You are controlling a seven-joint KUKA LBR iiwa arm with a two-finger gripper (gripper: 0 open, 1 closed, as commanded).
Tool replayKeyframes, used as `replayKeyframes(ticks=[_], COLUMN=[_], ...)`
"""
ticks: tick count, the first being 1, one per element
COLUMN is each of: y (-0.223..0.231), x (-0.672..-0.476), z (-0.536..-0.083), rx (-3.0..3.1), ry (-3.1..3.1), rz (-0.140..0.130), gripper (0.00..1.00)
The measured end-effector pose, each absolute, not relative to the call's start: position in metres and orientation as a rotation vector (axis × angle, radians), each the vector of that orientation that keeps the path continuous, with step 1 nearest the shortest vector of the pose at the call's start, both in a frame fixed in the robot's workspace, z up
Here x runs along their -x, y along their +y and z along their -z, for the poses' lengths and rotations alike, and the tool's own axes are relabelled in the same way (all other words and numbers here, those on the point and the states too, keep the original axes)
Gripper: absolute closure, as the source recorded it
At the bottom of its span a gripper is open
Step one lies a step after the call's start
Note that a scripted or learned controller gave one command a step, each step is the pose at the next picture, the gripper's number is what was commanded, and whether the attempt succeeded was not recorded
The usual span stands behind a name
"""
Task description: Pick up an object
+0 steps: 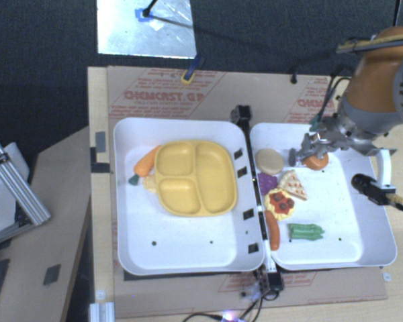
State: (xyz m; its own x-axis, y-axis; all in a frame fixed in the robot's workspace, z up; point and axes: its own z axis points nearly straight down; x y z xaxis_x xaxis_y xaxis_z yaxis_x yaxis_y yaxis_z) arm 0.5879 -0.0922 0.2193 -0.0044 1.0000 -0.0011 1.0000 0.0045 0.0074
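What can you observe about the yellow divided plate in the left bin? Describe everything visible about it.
The yellow divided plate looks like smooth moulded plastic, a rounded square with a raised rim. Ridges split it into three compartments: one large on the right side of the view and two smaller on the left, all showing bare yellow. It lies flat, right side up and slightly rotated, near the middle of the left bin. An orange toy carrot rests against its upper-left edge, with a pale piece tucked at the rim below it.
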Motion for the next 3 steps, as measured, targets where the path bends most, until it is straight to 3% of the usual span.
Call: replayKeyframes(ticks=[3], y=[0.071], x=[-0.561], z=[-0.227], rx=[-2.21], ry=[2.235], rz=[-0.005], gripper=[1.0])
